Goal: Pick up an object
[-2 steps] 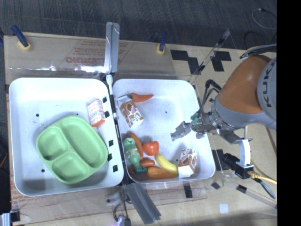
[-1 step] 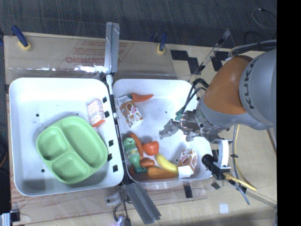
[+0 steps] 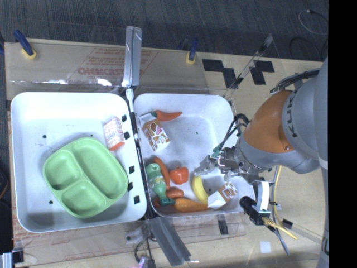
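Nearest the camera, along the right bin's (image 3: 223,102) front wall, lay a carrot (image 3: 188,205), a banana (image 3: 199,188) and a small carton (image 3: 228,192). My gripper (image 3: 215,163) hung just above the banana and carton; whether it was released or clenched I could not tell. Left of it were a green bottle (image 3: 155,180) and a red pepper (image 3: 179,175). Farther back lay a second carton (image 3: 155,134). The left bin (image 3: 33,102) held a green tray (image 3: 85,176).

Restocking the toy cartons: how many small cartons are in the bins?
3: one carton in the left bin beside the green tray, one near the right bin's upper left, one by the banana. Others may hide under the arm.
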Action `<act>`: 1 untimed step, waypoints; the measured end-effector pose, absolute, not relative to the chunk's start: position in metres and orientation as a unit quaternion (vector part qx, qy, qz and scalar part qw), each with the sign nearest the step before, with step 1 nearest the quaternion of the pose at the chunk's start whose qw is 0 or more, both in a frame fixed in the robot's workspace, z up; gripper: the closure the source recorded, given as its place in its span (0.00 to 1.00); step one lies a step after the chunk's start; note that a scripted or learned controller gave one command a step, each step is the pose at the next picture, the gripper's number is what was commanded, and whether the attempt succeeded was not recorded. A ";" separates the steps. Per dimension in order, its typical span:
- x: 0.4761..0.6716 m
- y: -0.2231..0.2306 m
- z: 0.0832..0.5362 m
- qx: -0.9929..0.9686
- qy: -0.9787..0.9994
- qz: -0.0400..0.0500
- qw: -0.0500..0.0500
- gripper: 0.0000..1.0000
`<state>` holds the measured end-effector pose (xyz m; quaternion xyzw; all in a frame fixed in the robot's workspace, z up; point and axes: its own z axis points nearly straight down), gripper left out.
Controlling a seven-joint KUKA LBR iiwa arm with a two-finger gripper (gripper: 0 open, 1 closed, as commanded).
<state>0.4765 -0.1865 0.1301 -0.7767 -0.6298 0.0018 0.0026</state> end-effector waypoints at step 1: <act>0.477 -0.186 0.130 -0.777 -0.630 0.002 0.002 0.00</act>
